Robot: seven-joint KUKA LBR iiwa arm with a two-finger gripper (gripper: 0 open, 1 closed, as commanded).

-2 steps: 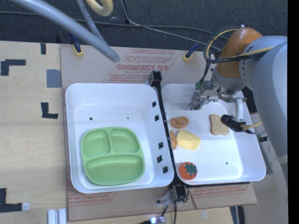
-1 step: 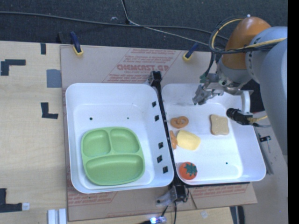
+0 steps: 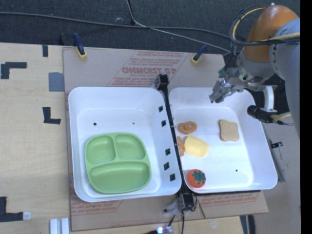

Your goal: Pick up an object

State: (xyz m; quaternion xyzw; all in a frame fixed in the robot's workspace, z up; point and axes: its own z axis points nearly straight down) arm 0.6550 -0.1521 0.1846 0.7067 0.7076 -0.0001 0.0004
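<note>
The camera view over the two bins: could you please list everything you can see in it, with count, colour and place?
bins: two, white, side by side on the bench
divided plate: one, green, in the left bin, toward its near left corner
pretzel: one, brown, in the right bin near the divider
yellow block: one, pale yellow, right bin, just below the pretzel
orange piece: one, orange, against the yellow block's left side; kind unclear
bread slice: one, tan, right bin, toward its right side
tomato: one, red with green top, right bin, near front edge
clamps: two, blue and yellow, at the board's far edge
arm: one, grey with orange band, upper right
gripper: one, grey, above the right bin's far edge
</note>
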